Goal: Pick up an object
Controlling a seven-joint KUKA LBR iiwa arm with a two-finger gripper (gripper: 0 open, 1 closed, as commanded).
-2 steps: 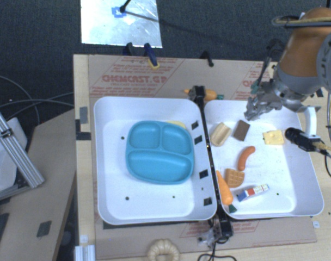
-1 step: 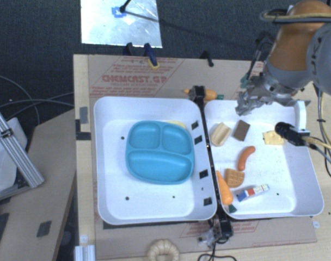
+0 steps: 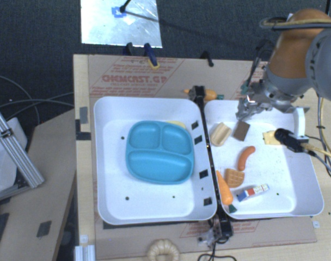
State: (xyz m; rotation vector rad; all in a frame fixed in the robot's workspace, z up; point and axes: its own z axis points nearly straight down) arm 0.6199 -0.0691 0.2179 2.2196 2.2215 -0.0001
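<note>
My gripper (image 3: 245,115) hangs over the back left part of the right bin (image 3: 301,194). A small brown block (image 3: 241,130) sits right under its tip, touching or nearly touching it; a grip on it cannot be made out. A tan bread-like piece (image 3: 220,134) lies just left of the block. Further forward lie a reddish sausage (image 3: 245,157), an orange waffle piece (image 3: 234,177), a carrot (image 3: 224,188) and a small red, white and blue tube (image 3: 252,192). A yellow slice (image 3: 270,137) lies to the right of the block.
The left bin (image 3: 108,200) bears a blue divided plate (image 3: 160,151) with a pale yellow thing (image 3: 178,124) behind it. An orange item (image 3: 209,95) sits at the back end of the black divider (image 3: 209,156) between the bins. The arm's wrist (image 3: 290,64) looms over the right bin's back edge.
</note>
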